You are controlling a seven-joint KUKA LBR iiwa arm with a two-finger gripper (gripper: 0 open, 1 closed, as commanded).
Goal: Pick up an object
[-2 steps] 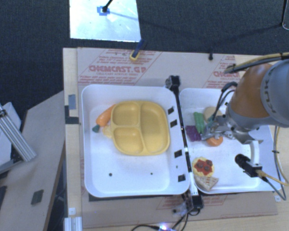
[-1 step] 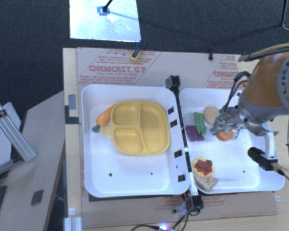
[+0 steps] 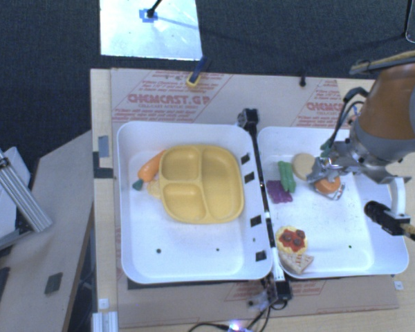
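My gripper is low in the right bin, near its back middle, reaching in from the right under the orange-banded wrist. An orange toy piece lies right at the gripper tip, partly covered by it; whether it is gripped I cannot make out. A beige round piece sits just left of the gripper. Further left lie a green piece and a purple piece. A pizza slice toy rests at the bin's front left corner.
The left bin holds a yellow divided plate with a carrot toy at its left edge. A black divider clip strip runs between the bins. A black part of the arm overhangs the right bin's right side.
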